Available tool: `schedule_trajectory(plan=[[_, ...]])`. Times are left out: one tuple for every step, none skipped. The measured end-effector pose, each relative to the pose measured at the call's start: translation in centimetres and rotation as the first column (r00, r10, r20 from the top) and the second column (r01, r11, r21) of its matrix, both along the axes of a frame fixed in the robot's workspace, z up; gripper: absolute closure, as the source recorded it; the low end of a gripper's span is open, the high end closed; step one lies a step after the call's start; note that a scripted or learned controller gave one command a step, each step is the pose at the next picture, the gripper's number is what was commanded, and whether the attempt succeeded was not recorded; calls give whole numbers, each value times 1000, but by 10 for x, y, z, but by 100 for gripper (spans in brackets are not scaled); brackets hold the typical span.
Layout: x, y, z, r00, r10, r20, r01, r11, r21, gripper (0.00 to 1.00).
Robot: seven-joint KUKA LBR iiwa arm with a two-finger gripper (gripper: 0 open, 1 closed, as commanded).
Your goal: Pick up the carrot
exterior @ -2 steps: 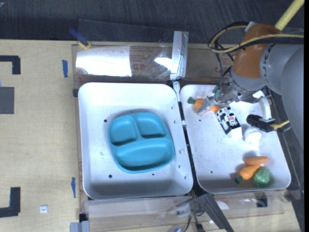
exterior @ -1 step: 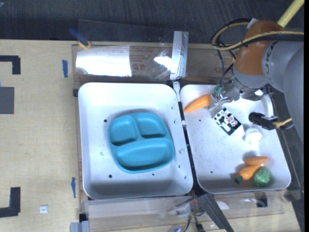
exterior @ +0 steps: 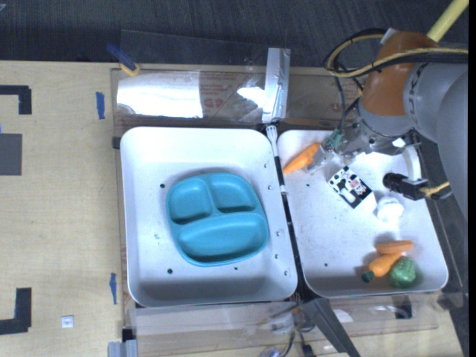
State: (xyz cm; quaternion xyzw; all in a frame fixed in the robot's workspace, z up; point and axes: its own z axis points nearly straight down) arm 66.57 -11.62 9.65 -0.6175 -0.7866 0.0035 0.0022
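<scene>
The small orange tapered carrot [exterior: 302, 158] lies in the upper left corner of the right shallow white bin [exterior: 335, 262], close to the wall between the two bins, and its long axis runs at a slant, with one end toward the lower left and the other toward the upper right. The gripper [exterior: 333, 144] of the grey arm with the orange band [exterior: 405, 80] is just beside the upper right end of the carrot, and it cannot be told whether it is spread or pressed together. The left shallow white bin [exterior: 141, 274] holds a blue plastic tray with three compartments [exterior: 216, 218].

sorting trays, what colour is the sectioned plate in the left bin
Light blue plate, seen clearly in the camera view.
</scene>
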Motion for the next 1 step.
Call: schedule_trajectory(plan=[[3,50,92,906,423,17,-423,906,-2,0]])
